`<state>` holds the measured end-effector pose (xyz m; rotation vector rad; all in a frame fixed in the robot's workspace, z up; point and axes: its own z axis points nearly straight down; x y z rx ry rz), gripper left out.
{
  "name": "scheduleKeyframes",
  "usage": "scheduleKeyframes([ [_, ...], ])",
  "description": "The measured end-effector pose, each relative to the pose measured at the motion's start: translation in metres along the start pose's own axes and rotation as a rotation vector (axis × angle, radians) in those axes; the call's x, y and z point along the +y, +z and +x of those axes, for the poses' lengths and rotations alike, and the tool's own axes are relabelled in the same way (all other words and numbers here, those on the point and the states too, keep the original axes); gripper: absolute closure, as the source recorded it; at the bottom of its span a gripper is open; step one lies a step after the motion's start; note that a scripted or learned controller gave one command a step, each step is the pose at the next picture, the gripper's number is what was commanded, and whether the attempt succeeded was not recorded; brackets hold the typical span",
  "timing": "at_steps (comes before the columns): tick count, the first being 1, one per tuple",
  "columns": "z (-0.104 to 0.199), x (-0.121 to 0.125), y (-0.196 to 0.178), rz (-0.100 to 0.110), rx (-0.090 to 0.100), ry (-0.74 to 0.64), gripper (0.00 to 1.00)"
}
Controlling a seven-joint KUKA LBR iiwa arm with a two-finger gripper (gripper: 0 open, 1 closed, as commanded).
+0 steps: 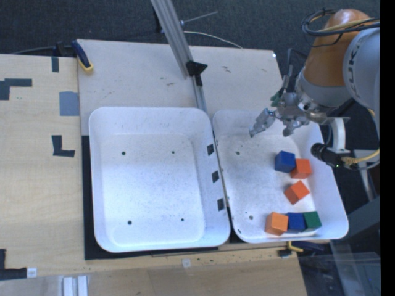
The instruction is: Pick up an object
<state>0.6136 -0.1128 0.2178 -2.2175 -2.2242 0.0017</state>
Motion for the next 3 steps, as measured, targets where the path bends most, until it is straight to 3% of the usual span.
scheduleKeyframes([
  [1,0.016,0.004,0.064,0.006,0.001,0.001,0.00],
  [2,-0.056,-0.011,0.075,0.003,-0.004,0.008,0.00],
  [3,-0.083,-0.020,0.111,-0.002,0.000,-0.001,0.00],
])
